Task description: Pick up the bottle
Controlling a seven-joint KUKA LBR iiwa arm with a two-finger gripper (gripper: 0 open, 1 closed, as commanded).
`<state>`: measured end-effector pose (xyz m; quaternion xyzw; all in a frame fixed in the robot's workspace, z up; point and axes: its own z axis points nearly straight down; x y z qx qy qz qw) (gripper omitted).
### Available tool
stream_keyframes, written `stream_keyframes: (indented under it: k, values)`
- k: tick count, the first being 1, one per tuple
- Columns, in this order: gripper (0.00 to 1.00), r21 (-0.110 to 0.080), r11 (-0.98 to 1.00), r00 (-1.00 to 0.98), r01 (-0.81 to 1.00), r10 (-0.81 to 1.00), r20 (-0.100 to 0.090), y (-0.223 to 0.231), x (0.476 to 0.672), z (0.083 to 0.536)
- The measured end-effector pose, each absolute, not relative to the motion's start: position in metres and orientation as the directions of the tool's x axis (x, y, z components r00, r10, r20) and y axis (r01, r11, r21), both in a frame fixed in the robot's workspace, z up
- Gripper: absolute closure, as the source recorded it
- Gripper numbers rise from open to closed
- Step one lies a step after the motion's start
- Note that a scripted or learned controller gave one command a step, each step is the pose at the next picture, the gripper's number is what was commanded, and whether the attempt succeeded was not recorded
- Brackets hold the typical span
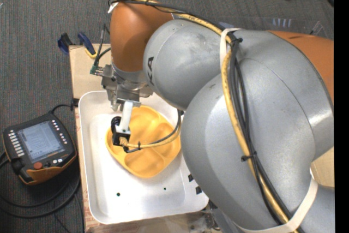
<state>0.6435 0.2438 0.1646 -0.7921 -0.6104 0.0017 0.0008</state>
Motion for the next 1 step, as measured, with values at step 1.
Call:
stream_keyframes:
  k: [1]
  values:
    - [1.0,-0.006,-0.405,0.405,0.914,0.914,-0.005,0.2436,0.5797,0.1636]
